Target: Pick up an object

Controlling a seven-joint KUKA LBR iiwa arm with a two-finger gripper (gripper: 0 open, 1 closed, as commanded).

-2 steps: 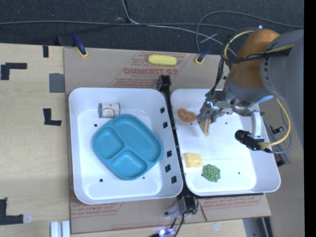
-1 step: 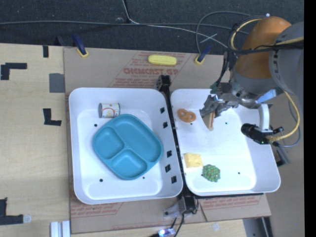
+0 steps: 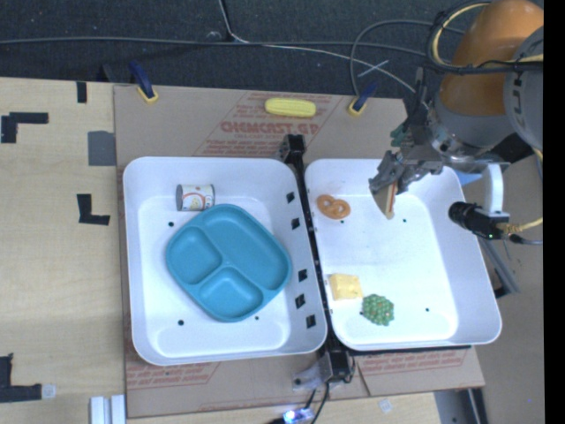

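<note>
Tool [image 3: 389,203] above right bin [image 3: 441,263]; red "CHEMCAST" lettering [image 3: 256,127] behind.

You get bright, even overhead light, soft shadows under the gripper [image 3: 389,203], mild glare on bin [image 3: 441,263], slightly grainy.

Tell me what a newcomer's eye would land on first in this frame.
Probably the blue divided tray, which takes up much of the left bin with a small can lying behind it. Next, the gripper hanging over the back of the right bin, close to a pretzel. A yellow block and a green bumpy ball sit near that bin's front.
</note>
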